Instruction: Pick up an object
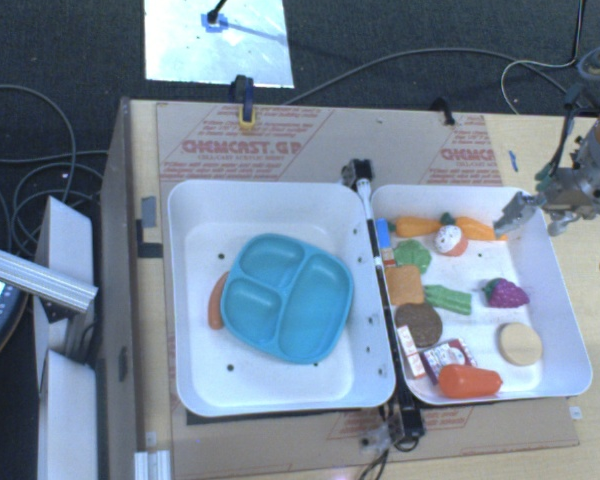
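Nearest the camera, in the right bin, lie a red pepper beside a small red packet, then a pale round biscuit and a brown patty. Further back sit a green pickle, purple grapes, a tan cracker and a green leafy piece. At the far side lie a carrot and a white-and-red ball.

The left bin holds a blue divided plate — an orange sausage lies touching its left edge.

My gripper hangs over the right bin's far right corner, above the toys; whether my fingers are apart or together I cannot tell.
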